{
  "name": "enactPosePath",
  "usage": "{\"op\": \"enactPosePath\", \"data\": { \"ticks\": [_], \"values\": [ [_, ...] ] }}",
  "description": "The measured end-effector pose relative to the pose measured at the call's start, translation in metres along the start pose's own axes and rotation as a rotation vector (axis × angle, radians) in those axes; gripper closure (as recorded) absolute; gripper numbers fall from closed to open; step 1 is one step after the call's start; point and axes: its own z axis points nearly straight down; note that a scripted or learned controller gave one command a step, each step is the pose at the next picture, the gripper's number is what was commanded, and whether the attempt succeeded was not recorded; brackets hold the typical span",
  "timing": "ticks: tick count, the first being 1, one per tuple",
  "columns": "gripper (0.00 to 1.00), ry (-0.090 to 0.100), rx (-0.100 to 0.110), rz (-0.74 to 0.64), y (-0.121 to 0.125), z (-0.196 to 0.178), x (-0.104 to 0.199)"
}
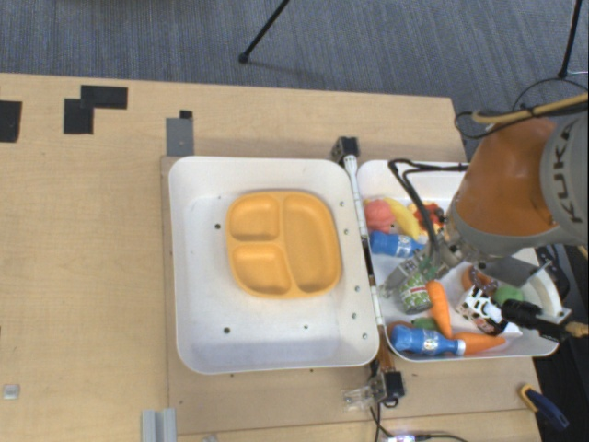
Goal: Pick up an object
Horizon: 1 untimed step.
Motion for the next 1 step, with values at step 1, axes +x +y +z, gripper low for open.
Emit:
{"op": "enactPosePath", "data": {
  "ticks": [1],
  "values": [
    [0.0, -0.005, -0.003, 0.103, -0.0404, 0.098, -0.0493]
  ]
}}
